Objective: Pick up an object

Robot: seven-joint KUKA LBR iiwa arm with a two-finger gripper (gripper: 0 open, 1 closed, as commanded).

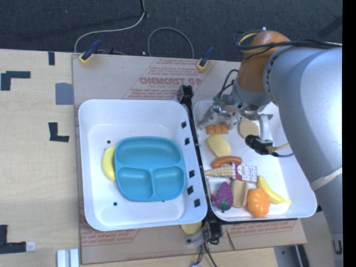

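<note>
My gripper (217,114) hangs low over the far left corner of the right bin (303,196), just above a small orange waffle piece (217,129). Nothing shows in its grasp. Below the waffle lie a pale yellow potato shape (219,146), a sausage (226,161), a corn cob (218,172), a red and white carton (247,173), purple grapes (223,193), a tan slice (239,192), an orange (258,202) and a banana (272,191). A tan round piece (248,128) sits beside the wrist.
The left bin (94,121) holds a blue divided plate (150,167) with a yellow item (107,163) tucked under its left side. A black divider (192,149) separates the bins. The grey arm (306,93) covers the right bin's far right part.
</note>
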